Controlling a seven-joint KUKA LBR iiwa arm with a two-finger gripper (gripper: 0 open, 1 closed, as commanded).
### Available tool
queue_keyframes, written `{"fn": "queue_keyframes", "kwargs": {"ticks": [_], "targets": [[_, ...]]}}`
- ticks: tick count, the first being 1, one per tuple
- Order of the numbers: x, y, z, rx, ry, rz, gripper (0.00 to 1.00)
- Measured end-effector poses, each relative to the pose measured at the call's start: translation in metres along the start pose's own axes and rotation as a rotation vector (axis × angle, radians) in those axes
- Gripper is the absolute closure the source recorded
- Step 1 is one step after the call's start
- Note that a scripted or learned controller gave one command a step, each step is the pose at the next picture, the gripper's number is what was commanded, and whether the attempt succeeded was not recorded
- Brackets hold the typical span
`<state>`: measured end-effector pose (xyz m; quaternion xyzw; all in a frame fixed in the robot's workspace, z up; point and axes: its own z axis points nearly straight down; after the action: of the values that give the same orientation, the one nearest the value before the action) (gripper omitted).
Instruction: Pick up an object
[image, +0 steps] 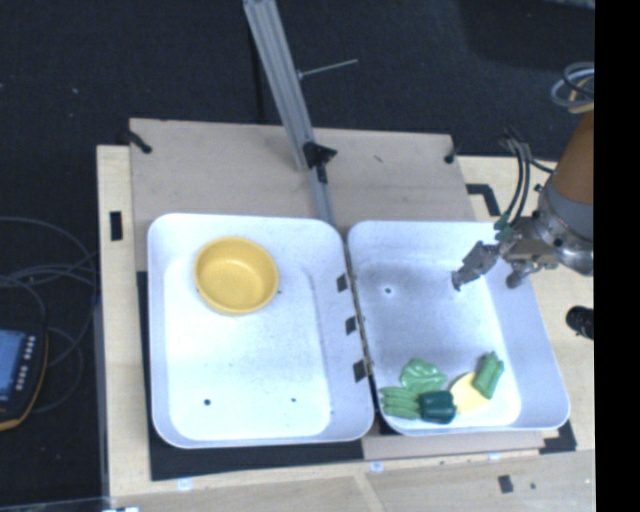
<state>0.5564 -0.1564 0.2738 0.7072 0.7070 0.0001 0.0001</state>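
Even overhead light, white bins glaring, picture soft, floor dark.

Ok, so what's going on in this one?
The arm's gripper hangs open over the far part of the right bin, with nothing between its fingers. The small pile of green and yellow objects lies untouched at that bin's near edge. A yellow bowl sits in the left bin. No pick yet.

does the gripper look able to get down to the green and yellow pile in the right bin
Probably yes. The gripper hangs over the right bin, the pile lies uncovered at its near end, and nothing stands between them.
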Motion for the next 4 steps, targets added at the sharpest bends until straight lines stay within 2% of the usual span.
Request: {"fn": "queue_keyframes", "kwargs": {"ticks": [3,4], "targets": [[0.003,0.007,0.174,0.004,0.0,0.0,0.0],[0.002,0.008,0.161,-0.002,0.0,0.002,1.0]]}}
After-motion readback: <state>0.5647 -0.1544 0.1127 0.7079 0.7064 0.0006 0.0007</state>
